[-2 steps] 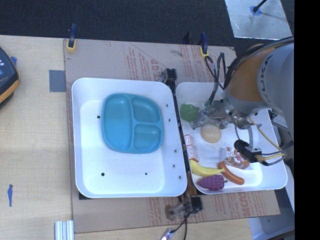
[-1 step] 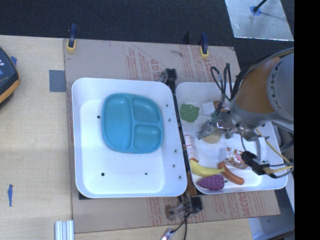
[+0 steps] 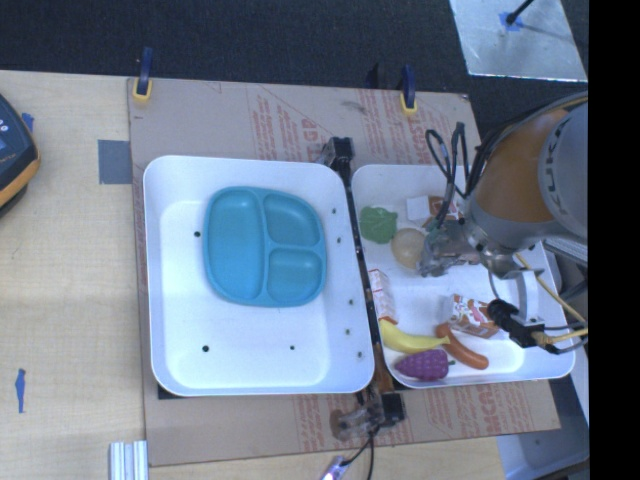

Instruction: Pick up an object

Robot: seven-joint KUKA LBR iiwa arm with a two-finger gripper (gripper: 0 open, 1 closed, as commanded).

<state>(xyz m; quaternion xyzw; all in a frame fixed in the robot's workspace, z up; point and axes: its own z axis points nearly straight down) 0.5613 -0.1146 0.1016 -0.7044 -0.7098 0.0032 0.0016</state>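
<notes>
Crowding worries us: pincer (image 3: 436, 258), whose state we cannot tell, has a beige ball (image 3: 407, 247) just beside it, so it may nudge that away.

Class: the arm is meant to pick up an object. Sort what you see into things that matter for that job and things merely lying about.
For the job: gripper; right bin; pickable items in it: green toy, beige ball, banana, grapes, sausage.

Lying about: left bin; blue plate; yellow device; clamps.
</notes>
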